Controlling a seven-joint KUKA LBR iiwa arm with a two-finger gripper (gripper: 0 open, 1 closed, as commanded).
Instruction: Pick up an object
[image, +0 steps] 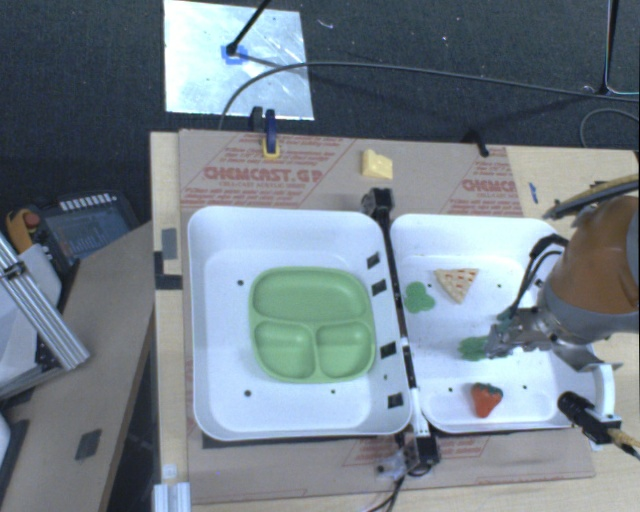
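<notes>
Arm's gripper (497, 340) is down at the green toy (472, 349); nothing lifted yet, jaws' state I cannot tell.

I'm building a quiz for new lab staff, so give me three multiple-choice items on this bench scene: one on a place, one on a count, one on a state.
1. Where does the green divided tray lie?
A. left bin
B. right bin
C. on the cardboard

2. How many loose items lie in the right bin?
A. two
B. four
C. six

3. How does the tray rest?
A. flat, compartments up
B. flipped over
C. leaning on a wall

Answers:
1. A, it sits mid left bin.
2. B: pizza slice, green leaf, green piece by the gripper, strawberry.
3. A, three hollows face up.
</notes>
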